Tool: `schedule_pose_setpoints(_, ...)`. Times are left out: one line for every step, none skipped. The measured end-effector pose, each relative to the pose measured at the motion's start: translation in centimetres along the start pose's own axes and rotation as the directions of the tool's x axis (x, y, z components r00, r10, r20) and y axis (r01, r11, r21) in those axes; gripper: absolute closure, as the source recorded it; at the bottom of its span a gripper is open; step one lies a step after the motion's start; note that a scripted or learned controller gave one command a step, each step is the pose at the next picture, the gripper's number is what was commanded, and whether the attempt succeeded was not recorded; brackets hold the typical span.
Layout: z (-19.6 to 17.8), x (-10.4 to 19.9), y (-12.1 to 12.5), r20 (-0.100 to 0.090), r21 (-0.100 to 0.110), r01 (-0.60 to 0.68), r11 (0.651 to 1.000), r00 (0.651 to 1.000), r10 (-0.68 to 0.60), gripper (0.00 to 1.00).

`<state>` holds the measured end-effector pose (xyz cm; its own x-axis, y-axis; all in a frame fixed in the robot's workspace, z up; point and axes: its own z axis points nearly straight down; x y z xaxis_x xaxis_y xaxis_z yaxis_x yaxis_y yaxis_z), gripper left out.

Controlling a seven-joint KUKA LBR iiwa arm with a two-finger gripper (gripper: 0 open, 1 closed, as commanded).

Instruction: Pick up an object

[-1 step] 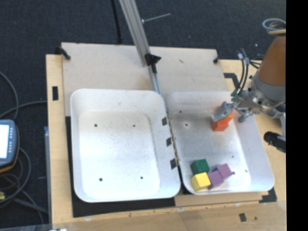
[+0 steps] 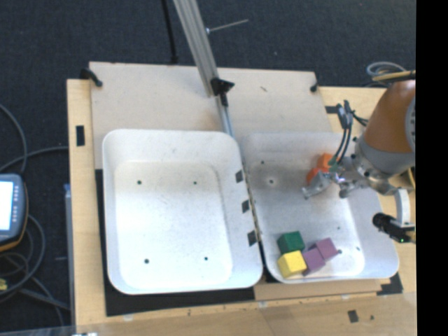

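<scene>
The arm comes in from the right edge of the view, and its claw sits low over the upper middle of the right-hand bin. The grey tip points toward the left bin. Whether the claw is open or shut cannot be told, since the tip is small and blurred. Right against the claw, just above it and toward the arm, there is an orange piece; it touches or overlaps the claw in this view, but whether it is between the fingers cannot be told.

The other loose things lie well below the claw, bunched in the near part of the same bin. A green block is the nearest of them, almost straight below the claw. A yellow block lies just past the green one, touching it. A purple block sits beside the yellow one, on the arm's side, touching it as well.

Both bins rest side by side on the wooden bench. Far above the claw, a metal rail slants up from the bench's back edge.
</scene>
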<state>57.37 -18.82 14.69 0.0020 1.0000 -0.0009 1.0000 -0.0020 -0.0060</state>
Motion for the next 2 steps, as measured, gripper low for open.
schedule_pose_setpoints(5.1,2.9,5.1,0.000,-0.009,0.007,1.000,1.000,-0.007,0.00)
schedule_pose_setpoints(-11.7,1.6,2.4,0.003,-0.016,0.001,1.000,1.000,-0.001,0.00)
